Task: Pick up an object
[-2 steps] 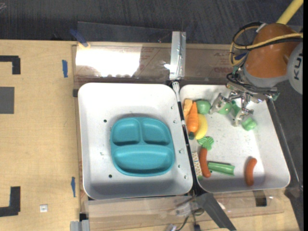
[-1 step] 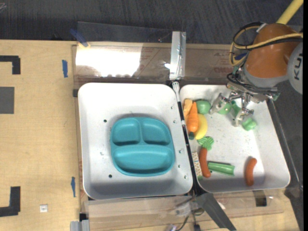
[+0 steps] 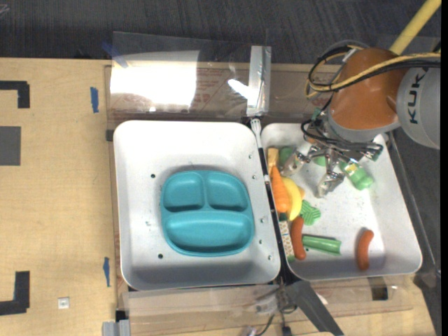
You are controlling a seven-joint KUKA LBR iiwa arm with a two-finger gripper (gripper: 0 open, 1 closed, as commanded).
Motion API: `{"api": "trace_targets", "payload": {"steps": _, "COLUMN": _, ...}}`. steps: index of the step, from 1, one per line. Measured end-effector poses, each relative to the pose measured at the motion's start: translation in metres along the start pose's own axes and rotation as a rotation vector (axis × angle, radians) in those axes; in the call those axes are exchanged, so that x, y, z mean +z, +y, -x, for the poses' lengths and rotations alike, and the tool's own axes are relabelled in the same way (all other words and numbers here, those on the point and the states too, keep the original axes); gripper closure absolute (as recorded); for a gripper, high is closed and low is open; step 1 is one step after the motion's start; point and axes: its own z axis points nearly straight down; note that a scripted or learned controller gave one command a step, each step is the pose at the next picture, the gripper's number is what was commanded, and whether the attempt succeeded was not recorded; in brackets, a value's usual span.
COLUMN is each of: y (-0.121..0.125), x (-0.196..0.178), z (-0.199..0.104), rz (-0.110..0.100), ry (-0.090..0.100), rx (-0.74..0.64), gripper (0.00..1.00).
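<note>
Tool (image 3: 327, 177): hangs over right bin (image 3: 402, 219); can't tell open or closed.
Sausage (image 3: 363, 248): prob. light, smooth plastic, may slip; grip across middle.

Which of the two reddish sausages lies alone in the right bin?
The sausage near the right bin's front right corner; the other sausage lies against the pile along the left wall.

A single fixed camera looks down at a slant from above the table (image 3: 49, 187), far enough back to take in both white bins: the left bin (image 3: 133, 142) fills the frame's centre, the right bin (image 3: 392, 201) sits centre-right, and the arm (image 3: 364, 89) enters at upper right.
</note>
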Motion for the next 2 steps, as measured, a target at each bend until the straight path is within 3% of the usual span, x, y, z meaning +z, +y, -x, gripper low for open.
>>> {"api": "trace_targets", "payload": {"steps": 1, "y": -0.027, "x": 0.0, "z": -0.033, "rz": -0.004, "ry": 0.001, "rx": -0.102, "gripper": 0.0}}
{"api": "trace_targets", "payload": {"steps": 2, "y": 0.057, "x": -0.002, "z": -0.046, "rz": -0.001, "ry": 0.002, "rx": -0.069, "gripper": 0.0}}
